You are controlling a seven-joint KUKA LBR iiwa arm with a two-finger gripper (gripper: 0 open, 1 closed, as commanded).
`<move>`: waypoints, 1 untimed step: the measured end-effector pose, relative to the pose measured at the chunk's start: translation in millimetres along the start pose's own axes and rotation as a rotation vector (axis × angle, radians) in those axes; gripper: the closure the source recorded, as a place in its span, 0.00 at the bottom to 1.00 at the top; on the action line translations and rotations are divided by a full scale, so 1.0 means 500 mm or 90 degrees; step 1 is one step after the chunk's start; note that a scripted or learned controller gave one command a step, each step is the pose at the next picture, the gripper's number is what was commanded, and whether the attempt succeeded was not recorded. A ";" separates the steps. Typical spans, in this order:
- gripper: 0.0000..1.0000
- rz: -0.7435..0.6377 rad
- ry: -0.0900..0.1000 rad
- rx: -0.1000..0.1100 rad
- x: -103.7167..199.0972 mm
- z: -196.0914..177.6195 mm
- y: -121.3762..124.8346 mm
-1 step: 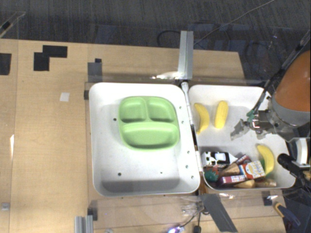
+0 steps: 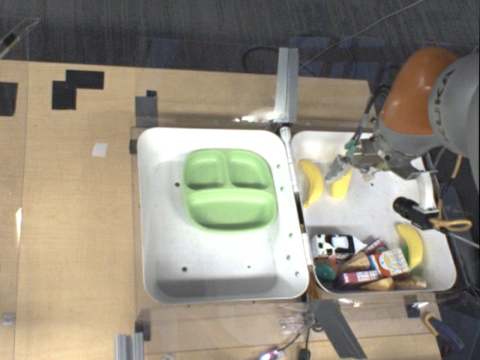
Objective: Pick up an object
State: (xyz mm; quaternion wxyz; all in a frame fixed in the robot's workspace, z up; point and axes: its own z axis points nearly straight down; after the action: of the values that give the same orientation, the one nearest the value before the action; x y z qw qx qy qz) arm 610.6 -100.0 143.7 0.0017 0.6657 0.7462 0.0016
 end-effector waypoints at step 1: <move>0.00 -0.023 -0.001 -0.006 -0.008 0.108 0.013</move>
State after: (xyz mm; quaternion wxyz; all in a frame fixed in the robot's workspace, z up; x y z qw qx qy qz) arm 617.8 -103.0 89.9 0.0055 0.6521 0.7581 0.0043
